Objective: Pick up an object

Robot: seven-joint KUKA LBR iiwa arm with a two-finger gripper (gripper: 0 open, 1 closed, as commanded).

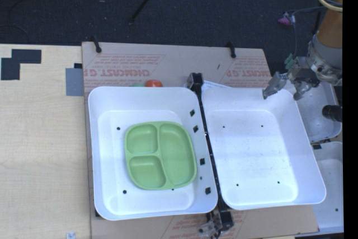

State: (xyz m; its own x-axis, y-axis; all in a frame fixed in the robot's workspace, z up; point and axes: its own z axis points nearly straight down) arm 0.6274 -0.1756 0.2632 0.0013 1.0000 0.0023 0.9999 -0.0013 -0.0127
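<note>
Camera view has the pincer (284,88) at the upper right of the frame, hovering over the far right corner of the right bin (263,198). Its two fingers (272,88) stand spread apart with nothing between them, so it is open and holds nothing.

Outward from there, the right bin offers only bare white floor. The one clear thing to pick is the green divided plate (160,155), lying flat in the middle of the left bin (106,176), well apart from the pincer. A small orange-red object (154,84) sits behind the left bin's far rim, on the cardboard sheet (168,67) that covers the table (39,137).

To do the step well, I judge the arm should cross the black clipped divider (204,143) between the bins, then come down on the plate's raised outer rim, one finger inside and one outside, since the flat body gives nothing to close on.

Room is generous above both bins. The plate's right edge lies near the divider wall, which looks tight; its far and left edges have more open floor around them.
</note>
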